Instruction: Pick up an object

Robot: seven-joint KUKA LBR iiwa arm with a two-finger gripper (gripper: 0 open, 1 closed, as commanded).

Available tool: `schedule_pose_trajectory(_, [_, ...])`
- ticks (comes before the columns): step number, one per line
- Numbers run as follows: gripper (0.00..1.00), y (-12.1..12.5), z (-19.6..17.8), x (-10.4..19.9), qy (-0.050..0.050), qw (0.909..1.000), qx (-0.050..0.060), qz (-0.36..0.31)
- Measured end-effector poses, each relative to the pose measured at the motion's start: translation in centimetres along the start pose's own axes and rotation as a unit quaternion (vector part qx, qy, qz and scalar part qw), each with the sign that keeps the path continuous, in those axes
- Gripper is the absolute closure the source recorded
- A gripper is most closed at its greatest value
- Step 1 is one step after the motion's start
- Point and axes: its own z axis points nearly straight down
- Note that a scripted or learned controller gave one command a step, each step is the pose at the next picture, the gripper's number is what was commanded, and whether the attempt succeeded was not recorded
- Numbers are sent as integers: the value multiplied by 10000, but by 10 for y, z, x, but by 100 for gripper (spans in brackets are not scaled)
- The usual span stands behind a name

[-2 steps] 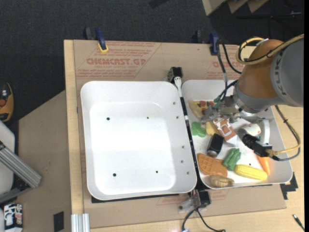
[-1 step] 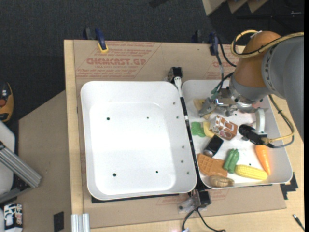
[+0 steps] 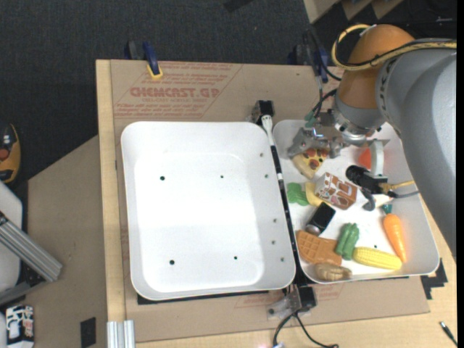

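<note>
My gripper (image 3: 313,142) hangs low over the far left corner of the right bin (image 3: 424,256). Directly below it lies a small yellow and orange toy (image 3: 312,162), partly hidden by the gripper. Close by in the same bin are a brown and white patterned piece (image 3: 337,190), a green toy (image 3: 296,193) and a black block (image 3: 321,216). Nothing can be seen held in the gripper.
Nearer the front of the right bin lie a waffle (image 3: 317,246), a green pickle (image 3: 347,239), corn (image 3: 375,257), a carrot (image 3: 394,236) and a tan peanut (image 3: 331,271). A red piece (image 3: 366,156) sits beside the wrist. The left bin (image 3: 138,216) adjoins it.
</note>
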Motion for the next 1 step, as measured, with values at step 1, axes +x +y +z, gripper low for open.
schedule_pose_trajectory(1, [100, -3, -9, -1, 12, 10000, 40, 19])
